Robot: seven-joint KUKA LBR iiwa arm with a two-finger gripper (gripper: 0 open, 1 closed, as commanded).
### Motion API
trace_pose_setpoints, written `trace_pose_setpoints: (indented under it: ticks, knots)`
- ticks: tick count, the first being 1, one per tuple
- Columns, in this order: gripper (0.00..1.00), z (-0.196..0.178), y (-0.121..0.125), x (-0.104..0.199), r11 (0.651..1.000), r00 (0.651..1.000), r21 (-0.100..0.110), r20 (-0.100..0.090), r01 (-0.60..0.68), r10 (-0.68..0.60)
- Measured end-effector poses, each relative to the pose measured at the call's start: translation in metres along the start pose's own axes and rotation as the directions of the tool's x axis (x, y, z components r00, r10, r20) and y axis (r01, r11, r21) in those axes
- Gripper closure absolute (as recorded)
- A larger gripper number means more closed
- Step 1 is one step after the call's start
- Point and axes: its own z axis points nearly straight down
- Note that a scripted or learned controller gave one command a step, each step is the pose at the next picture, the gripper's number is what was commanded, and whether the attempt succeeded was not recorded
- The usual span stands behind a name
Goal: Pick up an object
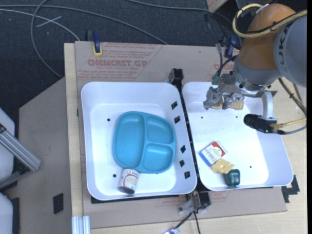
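Observation:
My gripper [222, 100] hangs over the far part of the right bin [273, 155], close to its back wall. A tan object [236, 101] shows at the fingers; whether it is gripped I cannot tell. Nearer the front of that bin lie a small blue, white and red packet [212, 153], a tan piece [222, 166] and a dark green object [232, 177], bunched together. The left bin [92, 130] holds a blue divided plate [145, 141] and a small can [128, 180] lying on its side at the front.
A black clip rail [181, 126] runs between the two bins. A black cable stub [258, 122] from the arm reaches over the right bin. The bins rest on a cardboard sheet [122, 60] with a blue clamp [96, 40] at its back edge.

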Motion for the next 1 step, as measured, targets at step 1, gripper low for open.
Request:
trace_pose_setpoints:
  ticks: [1]
  knots:
    - [1.0, -0.0046, -0.0295, 0.032, 1.0, 1.0, 0.0, 0.0, 0.0, 0.0]
